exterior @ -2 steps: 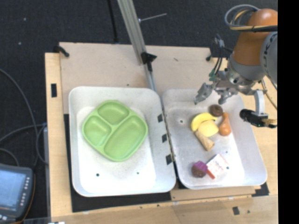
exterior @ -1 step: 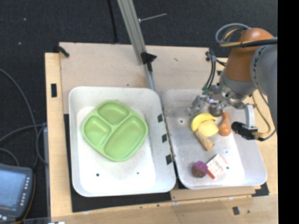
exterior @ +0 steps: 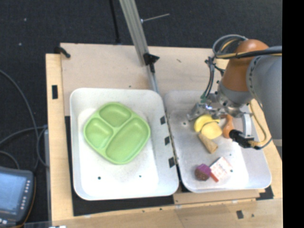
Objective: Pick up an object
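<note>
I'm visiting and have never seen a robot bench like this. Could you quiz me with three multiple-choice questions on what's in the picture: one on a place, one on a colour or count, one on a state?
1. Where does the green plate lie?
A. in the left bin
B. in the right bin
C. on the floor

2. How many compartments does the plate have?
A. one
B. three
C. six

3. Where is the gripper?
A. raised high above the left bin
B. outside both bins
C. down in the right bin by the yellow object

Answers: 1 A, the plate rests on the left bin floor. 2 B, ridges divide it into three. 3 C, the wrist hangs just above the yellow object.
</note>
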Action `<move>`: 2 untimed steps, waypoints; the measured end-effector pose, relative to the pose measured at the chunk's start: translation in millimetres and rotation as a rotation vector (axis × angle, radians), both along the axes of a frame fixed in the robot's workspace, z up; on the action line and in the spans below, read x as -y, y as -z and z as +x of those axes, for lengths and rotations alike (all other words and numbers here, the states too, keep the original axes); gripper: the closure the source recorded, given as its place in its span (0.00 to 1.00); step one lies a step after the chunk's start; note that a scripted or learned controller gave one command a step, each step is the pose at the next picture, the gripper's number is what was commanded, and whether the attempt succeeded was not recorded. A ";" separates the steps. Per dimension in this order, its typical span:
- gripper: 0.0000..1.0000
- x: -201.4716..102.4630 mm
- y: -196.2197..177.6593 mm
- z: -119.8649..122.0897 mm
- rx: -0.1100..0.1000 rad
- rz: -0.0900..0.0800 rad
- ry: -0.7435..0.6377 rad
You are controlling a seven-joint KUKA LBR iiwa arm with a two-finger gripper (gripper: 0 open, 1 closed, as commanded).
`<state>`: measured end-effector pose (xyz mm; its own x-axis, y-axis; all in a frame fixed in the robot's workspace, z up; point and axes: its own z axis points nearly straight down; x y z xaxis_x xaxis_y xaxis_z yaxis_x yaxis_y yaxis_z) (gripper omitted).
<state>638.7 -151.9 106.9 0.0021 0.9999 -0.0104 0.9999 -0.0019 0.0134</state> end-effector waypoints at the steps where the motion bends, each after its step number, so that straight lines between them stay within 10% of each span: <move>1: 1.00 0.7 -15.1 1.9 0.007 0.001 0.004; 2: 1.00 0.9 -60.1 -0.4 -0.007 0.009 0.004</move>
